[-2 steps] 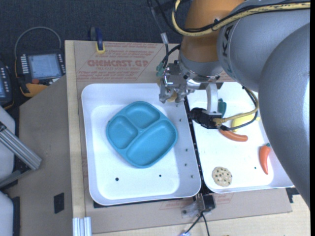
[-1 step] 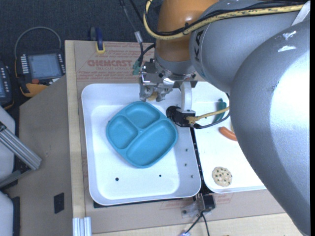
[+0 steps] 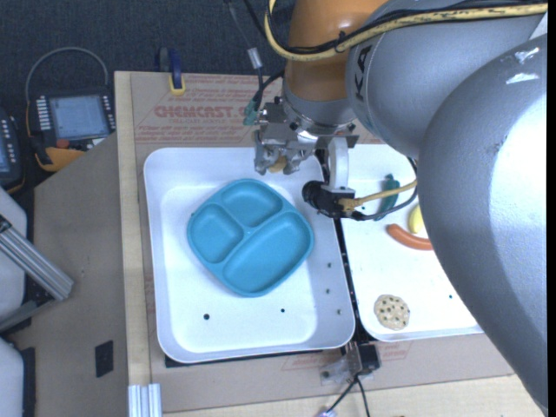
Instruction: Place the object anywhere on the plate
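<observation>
The grey arm (image 3: 452, 102) reaches in from the right, its orange band (image 3: 334, 24) above the wrist, pointing the end effector (image 3: 280, 161) down over the far edge of the left bin (image 3: 174, 320). The blue divided plate (image 3: 250, 234) lies in the middle of that bin. In the right bin (image 3: 426, 324) near the desk's right side lie a cookie (image 3: 392, 311) and an orange sausage-like piece (image 3: 408, 236), well apart from the plate.
</observation>
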`<control>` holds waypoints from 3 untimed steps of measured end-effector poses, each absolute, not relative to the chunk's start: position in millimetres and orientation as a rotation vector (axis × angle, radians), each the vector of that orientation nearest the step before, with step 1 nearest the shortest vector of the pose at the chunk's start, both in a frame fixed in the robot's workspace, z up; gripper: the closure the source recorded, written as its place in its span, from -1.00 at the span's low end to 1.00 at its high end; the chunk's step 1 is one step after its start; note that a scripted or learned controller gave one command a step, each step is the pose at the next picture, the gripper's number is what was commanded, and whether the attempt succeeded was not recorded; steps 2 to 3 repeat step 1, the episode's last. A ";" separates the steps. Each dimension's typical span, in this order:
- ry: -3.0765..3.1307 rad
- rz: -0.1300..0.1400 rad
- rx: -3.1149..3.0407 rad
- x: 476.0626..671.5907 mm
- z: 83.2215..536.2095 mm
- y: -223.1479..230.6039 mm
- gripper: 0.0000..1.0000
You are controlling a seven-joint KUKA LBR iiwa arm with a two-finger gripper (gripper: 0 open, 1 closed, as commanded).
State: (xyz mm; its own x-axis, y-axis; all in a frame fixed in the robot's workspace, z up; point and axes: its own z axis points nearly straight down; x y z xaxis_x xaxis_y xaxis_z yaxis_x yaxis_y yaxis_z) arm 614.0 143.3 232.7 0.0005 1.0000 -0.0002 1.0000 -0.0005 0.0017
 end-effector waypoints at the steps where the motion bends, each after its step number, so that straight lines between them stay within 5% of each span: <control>1: 2.221 0.001 2.220 613.9 232.7 143.3 -1.00; 3: 2.221 0.001 2.220 613.9 232.7 143.3 -1.00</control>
